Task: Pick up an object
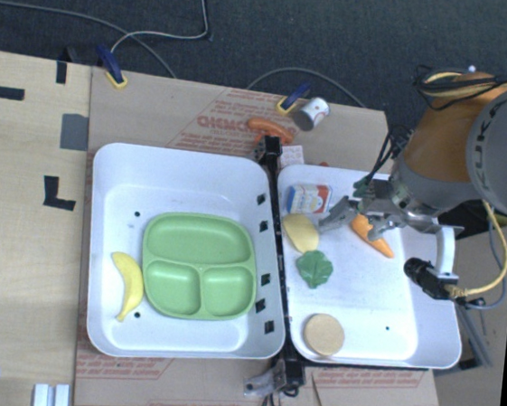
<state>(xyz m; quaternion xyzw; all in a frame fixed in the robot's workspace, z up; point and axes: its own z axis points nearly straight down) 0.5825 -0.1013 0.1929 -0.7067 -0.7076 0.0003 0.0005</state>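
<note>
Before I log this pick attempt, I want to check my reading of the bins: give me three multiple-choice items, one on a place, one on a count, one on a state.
1. Where does the banana lie?
A. Left bin, beside the green tray
B. Right bin
C. On the cardboard

2. How many compartments has the green tray?
A. Two
B. Three
C. Five

3. How does the carrot stand?
A. Lying in the right bin by the gripper
B. Lying on the green tray
C. Lying in the left bin

Answers: 1 A, it rests left of the tray. 2 B, one wide section above two small ones. 3 A, it lies on the right bin's floor.
</note>
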